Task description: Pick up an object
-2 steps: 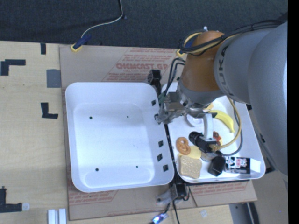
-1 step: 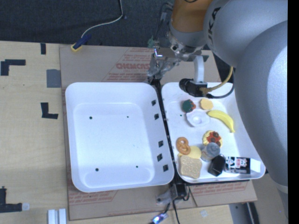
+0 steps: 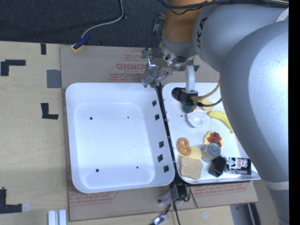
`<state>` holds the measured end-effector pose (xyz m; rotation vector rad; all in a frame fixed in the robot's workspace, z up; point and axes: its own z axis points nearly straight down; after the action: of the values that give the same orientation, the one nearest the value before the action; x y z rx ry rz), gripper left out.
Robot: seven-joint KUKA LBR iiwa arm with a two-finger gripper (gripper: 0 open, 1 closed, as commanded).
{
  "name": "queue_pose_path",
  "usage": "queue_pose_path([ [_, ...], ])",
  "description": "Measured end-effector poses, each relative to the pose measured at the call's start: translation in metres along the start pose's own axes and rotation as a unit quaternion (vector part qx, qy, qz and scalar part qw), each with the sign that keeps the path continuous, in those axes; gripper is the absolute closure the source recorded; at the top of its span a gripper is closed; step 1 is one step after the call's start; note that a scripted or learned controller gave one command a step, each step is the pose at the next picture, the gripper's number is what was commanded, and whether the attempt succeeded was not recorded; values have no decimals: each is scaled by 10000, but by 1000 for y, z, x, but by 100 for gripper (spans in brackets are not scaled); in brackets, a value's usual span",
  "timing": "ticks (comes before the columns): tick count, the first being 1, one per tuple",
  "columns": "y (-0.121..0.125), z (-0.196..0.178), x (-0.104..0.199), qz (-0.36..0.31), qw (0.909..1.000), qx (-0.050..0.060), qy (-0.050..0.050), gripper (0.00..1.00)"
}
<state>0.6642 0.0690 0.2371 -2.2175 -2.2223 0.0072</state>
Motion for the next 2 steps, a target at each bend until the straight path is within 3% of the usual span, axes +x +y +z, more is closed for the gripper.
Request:
queue_pose_path([
  [2,4,53,12,3,10000,-3,1,100],
])
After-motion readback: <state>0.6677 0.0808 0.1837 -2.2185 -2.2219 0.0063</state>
